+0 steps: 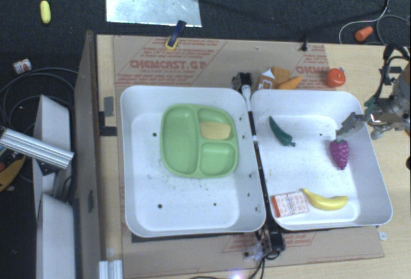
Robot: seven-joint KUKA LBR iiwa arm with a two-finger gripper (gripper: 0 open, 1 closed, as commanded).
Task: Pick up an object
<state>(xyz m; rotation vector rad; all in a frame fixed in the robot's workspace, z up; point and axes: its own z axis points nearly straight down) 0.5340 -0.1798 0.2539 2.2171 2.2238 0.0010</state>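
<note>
So far nothing is lifted: your tool hangs just above the purple plastic grape bunch, its grip unreadable, grasp still to do.

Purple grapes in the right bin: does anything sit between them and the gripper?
Nothing visible does. The gripper hangs just above and to the right of the purple grapes, with bare bin floor around them. The green pepper lies well to the left, the banana lower down.
</note>
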